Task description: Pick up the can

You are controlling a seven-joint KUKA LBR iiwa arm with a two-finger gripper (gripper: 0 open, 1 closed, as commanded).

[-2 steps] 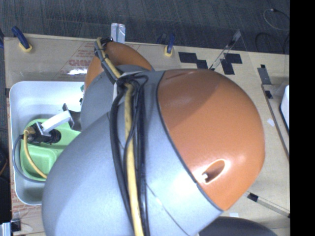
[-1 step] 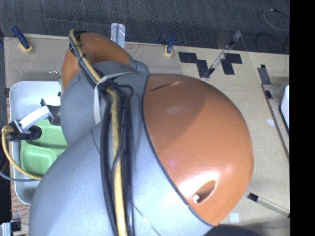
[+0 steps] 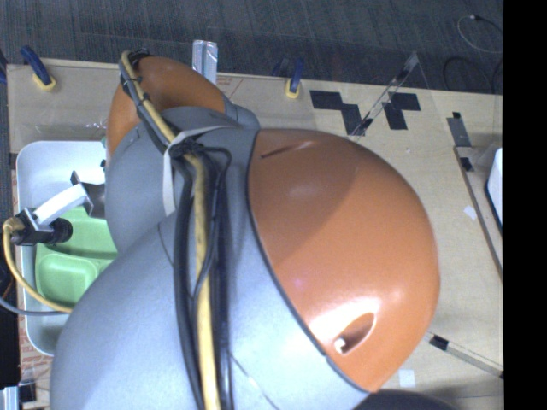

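Closest to my camera, the arm [image 3: 128,331] spreads its grey casing from 6 o'clock up through the centre. A large orange dome [image 3: 342,246] bulges toward 4 o'clock. A bundle of black and yellow cables [image 3: 201,254] runs along the casing from 6 o'clock up to 11 o'clock, where it crosses a second orange section [image 3: 162,79].

I cannot tell the gripper's state, since the arm's bulk covers that end. For the same reason I cannot tell where the can lies.

At 9 o'clock, beyond the casing, I see part of a white bin [image 3: 34,156]. In it are green plastic pieces [image 3: 68,272], and above them a white bracket [image 3: 55,205] with black ends and a yellow cable looped beside it.

Farther out, the tan bench [image 3: 444,143] shows at 2 o'clock, with black block markings [image 3: 342,105]. Blue clamps [image 3: 38,67] grip its far edge at 10 and 12 o'clock. Past that lies dark carpet [image 3: 299,15].
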